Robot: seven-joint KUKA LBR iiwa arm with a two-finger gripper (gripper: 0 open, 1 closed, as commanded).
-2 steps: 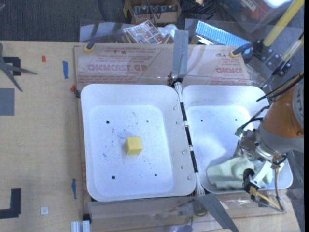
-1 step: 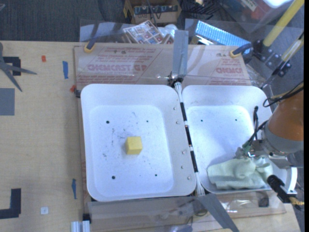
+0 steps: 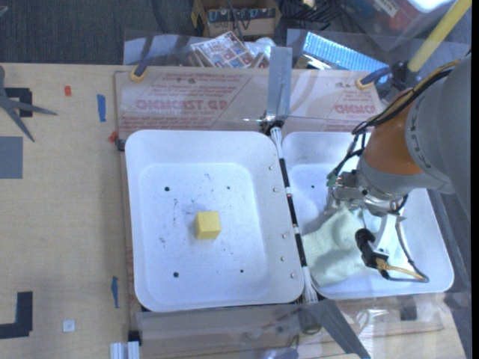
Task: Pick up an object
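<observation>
One yellow block (image 3: 208, 225) lies in the left bin (image 3: 150, 163), pale cloth (image 3: 334, 249) in the right bin (image 3: 434, 223).

Grey arm (image 3: 449, 129), orange wrist band (image 3: 389, 149), black cables.

Yellow cube (image 3: 208, 225) mid left bin; pale crumpled cloth (image 3: 334, 247) in right bin

A single fixed camera looks down on the bench from above at a slant, far enough off to take in both white bins whole: the left bin (image 3: 150, 223) sits in the middle of the frame, the right bin (image 3: 441, 268) toward the right edge, with the floor clutter along the top.
</observation>
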